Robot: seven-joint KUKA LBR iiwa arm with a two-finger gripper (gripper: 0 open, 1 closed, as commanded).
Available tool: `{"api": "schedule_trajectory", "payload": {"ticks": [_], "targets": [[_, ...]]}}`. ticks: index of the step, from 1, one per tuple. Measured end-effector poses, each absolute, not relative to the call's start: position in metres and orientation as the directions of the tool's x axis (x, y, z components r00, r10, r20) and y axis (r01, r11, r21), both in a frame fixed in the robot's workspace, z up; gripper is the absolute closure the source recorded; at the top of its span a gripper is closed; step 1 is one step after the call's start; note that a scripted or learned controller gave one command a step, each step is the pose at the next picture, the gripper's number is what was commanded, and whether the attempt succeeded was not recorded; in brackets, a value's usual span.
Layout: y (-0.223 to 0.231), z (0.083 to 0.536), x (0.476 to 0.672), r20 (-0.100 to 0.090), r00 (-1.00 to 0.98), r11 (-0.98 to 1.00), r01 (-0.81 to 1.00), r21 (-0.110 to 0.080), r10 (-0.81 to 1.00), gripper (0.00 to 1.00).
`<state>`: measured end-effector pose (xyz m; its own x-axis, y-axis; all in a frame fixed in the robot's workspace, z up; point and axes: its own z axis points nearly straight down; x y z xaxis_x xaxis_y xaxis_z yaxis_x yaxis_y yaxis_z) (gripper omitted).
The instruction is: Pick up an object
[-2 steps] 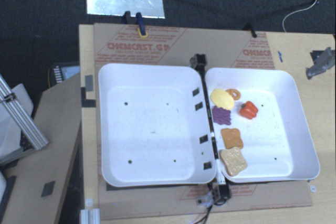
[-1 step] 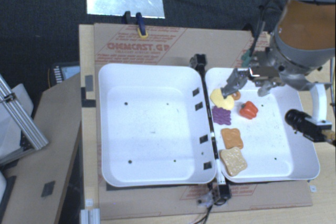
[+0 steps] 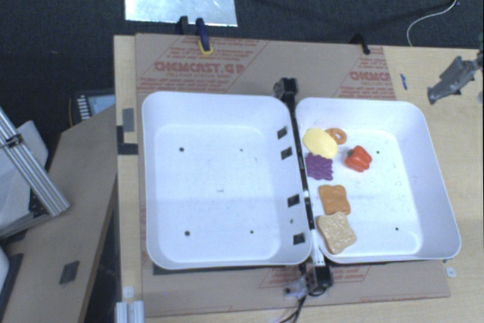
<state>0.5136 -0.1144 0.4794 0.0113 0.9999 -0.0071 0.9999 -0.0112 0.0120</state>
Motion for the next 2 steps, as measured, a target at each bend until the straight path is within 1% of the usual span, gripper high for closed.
{"api": "schedule_trajectory", "payload": {"ticks": [1,2], "targets": [[-0.2129,0.5389,0.4840,-0.008,0.009,-0.009,1.000,0.009,1.000,0.00],[-0.2067,0.5475,0.4870,-0.005,-0.007,0.007,1.000,0.009,1.000,1.00]]}}
